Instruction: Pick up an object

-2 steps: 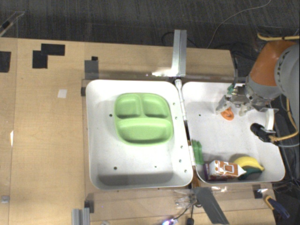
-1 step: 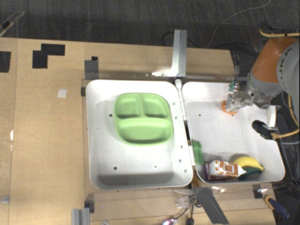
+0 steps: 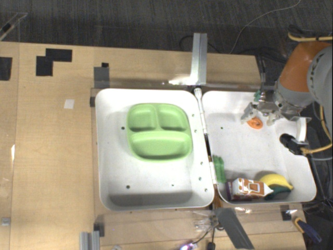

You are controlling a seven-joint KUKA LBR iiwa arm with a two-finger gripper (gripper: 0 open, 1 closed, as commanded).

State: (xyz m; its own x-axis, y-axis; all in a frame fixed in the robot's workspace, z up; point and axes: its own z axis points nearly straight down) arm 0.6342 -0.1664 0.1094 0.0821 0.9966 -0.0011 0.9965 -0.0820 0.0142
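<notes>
My gripper is low over the back right part of the right bin, its fingers spread open. A small orange object lies on the bin floor right at the fingertips, roughly between them, and I cannot tell if they touch it. Along the bin's front edge sit a brown and white carton, a yellow banana and a dark green item under the banana. A slim green object lies against the bin's left wall.
A light green divided plate lies in the left bin. A metal post stands behind the divider between the bins. Cables run along the right side beside the arm.
</notes>
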